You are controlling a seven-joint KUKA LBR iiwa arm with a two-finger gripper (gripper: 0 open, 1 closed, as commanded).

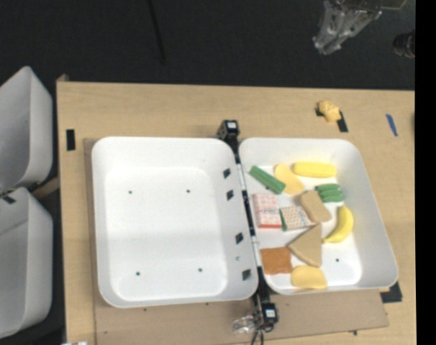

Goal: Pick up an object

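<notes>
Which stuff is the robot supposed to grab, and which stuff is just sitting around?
For the job:
gripper, up above the bench
banana
green stick
orange square
tan wedge
right bin, which holds all these

Just lying about:
left bin
small yellow thing on the bench
blue mark

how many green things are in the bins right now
2, both in the right bin: a green stick near its upper left, and a green block further right, above the banana. Others could be hidden underneath.

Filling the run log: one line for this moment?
gripper: raised beyond bench, holding nothing seen | right bin: toy food incl. banana | pick: not yet
</notes>
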